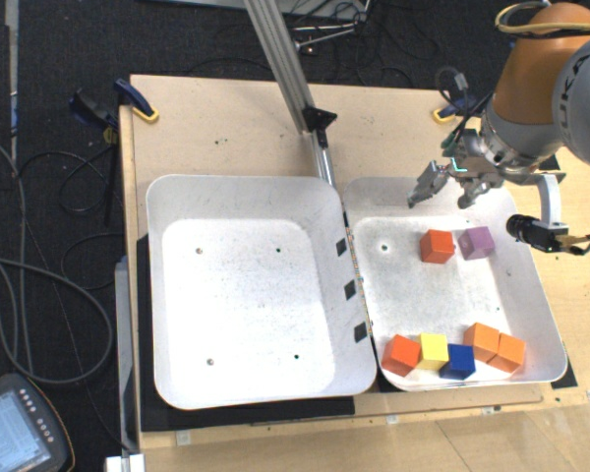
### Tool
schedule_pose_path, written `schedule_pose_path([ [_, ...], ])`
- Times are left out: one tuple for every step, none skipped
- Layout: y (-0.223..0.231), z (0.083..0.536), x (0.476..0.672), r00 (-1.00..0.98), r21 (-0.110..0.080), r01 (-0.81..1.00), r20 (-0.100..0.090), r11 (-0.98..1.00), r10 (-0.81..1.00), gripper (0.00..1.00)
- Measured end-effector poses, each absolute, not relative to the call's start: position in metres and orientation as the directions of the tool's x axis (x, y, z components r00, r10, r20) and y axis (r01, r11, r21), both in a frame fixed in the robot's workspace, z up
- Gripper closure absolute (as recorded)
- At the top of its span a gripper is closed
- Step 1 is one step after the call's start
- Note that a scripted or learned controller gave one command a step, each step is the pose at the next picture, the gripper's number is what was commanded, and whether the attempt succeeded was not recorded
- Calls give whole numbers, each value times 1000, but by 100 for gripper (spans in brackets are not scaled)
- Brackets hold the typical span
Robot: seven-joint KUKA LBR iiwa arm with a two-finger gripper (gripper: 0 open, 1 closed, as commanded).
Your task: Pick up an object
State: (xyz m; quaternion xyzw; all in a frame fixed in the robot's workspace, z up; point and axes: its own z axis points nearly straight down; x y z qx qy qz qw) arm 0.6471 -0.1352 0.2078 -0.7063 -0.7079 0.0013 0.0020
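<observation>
The tool (441, 193) is seen spread open and holding nothing above the right bin's (541, 303) far edge; an orange cube (437, 246), set square, lies just below.

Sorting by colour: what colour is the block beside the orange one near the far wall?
Purple block, camera view.

two shallow white bins, left (177, 264) and right (536, 308): moulded plastic by the look, smooth, faintly glossy, floors speckled with dark flecks.
pale bench top (226, 126): wood or board, matt, unvarnished.
small cubes in right bin, orange (437, 246) and purple (476, 242) at 12 o'clock, orange (402, 353), yellow (433, 349), blue (459, 361) at 6 o'clock: matt, foam-like or painted wood, cannot tell.
slanted grey pole (275, 52): brushed metal.
arm's orange band (536, 67): smooth, glossy plastic.
dark floor (59, 224): rough carpet.
</observation>
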Motion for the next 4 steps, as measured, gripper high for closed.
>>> schedule_pose_path([
  [-135,210,648,-4,-1,1000,0,4,1000,0],
  [-131,147,649,-5,-5,1000,0,5,1000,0],
  [-129,93,648,-4,-4,1000,0,4,1000,0],
  [-130,107,650,-3,3,1000,-1,3,1000,100],
])
